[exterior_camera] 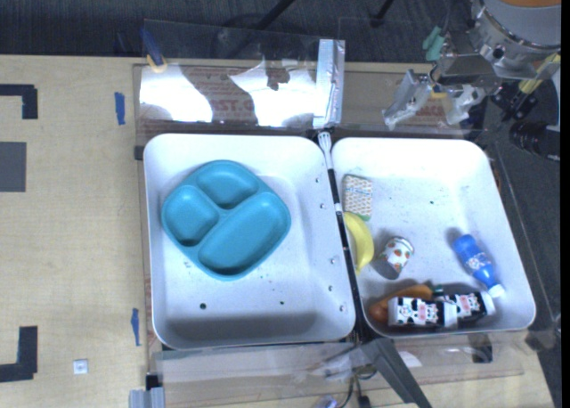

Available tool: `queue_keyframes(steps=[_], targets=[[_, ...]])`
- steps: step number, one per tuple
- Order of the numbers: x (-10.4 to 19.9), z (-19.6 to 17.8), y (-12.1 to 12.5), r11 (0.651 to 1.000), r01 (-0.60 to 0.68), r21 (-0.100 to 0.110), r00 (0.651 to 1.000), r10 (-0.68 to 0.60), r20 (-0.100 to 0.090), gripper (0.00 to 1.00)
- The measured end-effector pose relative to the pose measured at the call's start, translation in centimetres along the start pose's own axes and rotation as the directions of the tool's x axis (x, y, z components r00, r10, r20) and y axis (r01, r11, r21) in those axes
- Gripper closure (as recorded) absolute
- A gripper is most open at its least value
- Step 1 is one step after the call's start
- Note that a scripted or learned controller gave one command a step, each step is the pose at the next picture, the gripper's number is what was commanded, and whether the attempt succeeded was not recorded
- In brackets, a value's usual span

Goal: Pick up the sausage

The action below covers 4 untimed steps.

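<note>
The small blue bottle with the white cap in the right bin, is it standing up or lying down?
Lying down. The small blue bottle rests on its side on the floor of the right white bin, white cap pointing toward the bin's near right corner.

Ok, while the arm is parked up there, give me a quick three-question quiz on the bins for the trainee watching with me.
1. Multiple choice: what lies against the sausage? A) the banana B) the cow-patterned bottle C) the blue plate
2. True or false: the blue plate shares a bin with the banana.
3. Fill in: the gripper hangs past the far rim of the ____ bin.

Key
1. B; both lie along the near wall of the right bin.
2. False; the plate is in the left bin.
3. right
</note>
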State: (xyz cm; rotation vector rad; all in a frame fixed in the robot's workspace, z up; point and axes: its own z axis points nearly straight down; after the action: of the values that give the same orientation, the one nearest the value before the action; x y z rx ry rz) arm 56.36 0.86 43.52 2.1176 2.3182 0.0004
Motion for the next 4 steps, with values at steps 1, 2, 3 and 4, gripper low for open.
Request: queue_keyframes(steps=[1, 2, 3, 4], targets=[[0.2, -1.0, 0.1, 1.0, 0.004, -0.004, 1.0, -0.004, 0.002, 1.0], [-7.0, 20.3, 0.1, 0.99, 0.14, 0.0, 0.99, -0.14, -0.001, 1.0], [-1.5, 24.6, -2.7, 0.846, 0.533, 0.001, 0.846, -0.533, -0.003, 1.0], [2.3, 6.7, -5.3, 0.713, 0.701, -0.003, 0.713, -0.701, 0.001, 1.0]])
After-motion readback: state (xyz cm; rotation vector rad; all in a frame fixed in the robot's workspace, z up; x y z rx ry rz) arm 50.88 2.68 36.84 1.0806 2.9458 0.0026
